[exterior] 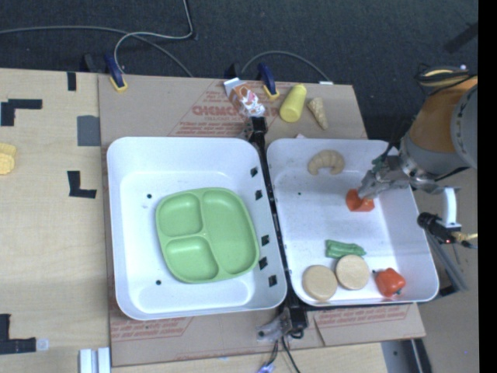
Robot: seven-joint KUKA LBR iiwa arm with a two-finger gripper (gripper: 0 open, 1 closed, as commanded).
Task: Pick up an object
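Claw is covering the top of the red-orange object, so grip contact isn't readable. Yellow item is getting clipped at the desk's left edge.

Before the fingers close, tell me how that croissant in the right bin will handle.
The croissant looks like a stiff moulded toy, probably light. Its curved, tapered shape may slip from a pinch. It lies flat, so rolling seems unlikely.

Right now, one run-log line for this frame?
arm: over right bin | claw: down at red item | grip: unconfirmed | left bin: green tray
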